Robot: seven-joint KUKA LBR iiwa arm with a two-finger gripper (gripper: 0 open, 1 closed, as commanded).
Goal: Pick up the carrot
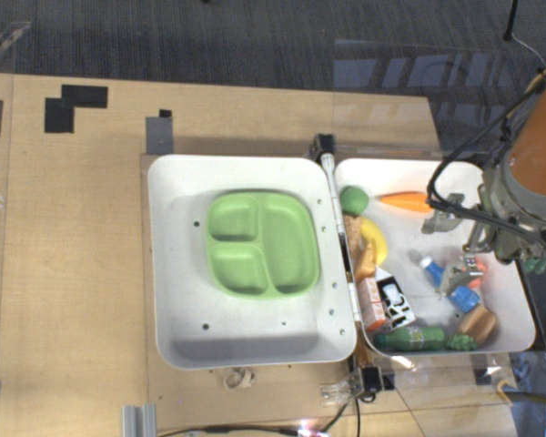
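Within the right bin (528, 335), the carrot (403, 202) lay at the far edge beside a green ball (353, 198); the gripper (466, 267) hovered nearby, empty. Left bin (173, 244) held a green tray (259, 244).

We see the carrot (402, 202) lying flat on the white floor of the right-hand bin, near its far wall. It is bright orange and tapered, its length running across the bin with the thin tip pointing left. It sits up and to the left of the pincer (467, 267), apart from it, untouched and not between the fingers.
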